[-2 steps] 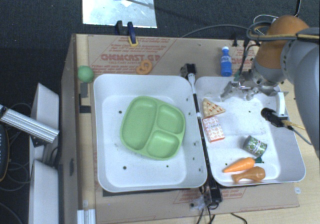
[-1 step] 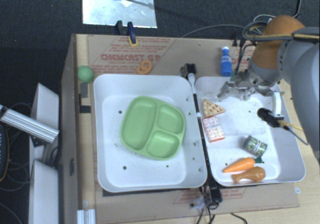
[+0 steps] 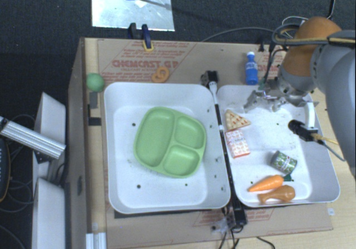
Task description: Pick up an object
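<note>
Grey arm reaches in over the right bin point(image 3: 328, 184); gripper point(image 3: 266, 100) hovers at its far edge, and whether it is spread or pressed together cannot be told. Pizza slice point(image 3: 236, 120) lies just below-left of it, carrot point(image 3: 268, 183) and small can point(image 3: 283, 161) further toward the near rim. Green divided tray point(image 3: 170, 142) sits well to its left.

Green ball point(image 3: 95, 81), blue bottle point(image 3: 251, 68).

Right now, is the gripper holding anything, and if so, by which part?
Nothing visible between its fingers. The gripper hovers over the right bin's back corner, apart from the pizza slice.
</note>
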Controlling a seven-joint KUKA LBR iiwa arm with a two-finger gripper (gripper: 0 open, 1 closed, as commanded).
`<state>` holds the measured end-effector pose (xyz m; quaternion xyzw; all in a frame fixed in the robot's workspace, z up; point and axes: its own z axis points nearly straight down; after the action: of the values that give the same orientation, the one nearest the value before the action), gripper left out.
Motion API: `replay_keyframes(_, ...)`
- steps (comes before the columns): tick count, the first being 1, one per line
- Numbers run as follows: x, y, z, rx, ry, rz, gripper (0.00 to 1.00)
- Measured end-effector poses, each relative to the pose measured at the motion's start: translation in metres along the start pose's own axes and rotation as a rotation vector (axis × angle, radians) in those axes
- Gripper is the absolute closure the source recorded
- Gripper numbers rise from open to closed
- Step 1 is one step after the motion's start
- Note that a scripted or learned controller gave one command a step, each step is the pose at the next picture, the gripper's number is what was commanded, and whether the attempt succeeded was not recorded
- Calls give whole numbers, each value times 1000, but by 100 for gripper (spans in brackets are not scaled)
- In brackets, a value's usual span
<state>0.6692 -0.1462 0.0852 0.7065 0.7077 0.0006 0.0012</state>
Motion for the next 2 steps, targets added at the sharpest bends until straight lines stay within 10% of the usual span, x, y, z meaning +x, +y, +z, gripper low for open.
replay_keyframes(2,29,0,0,0,1,-3,0)
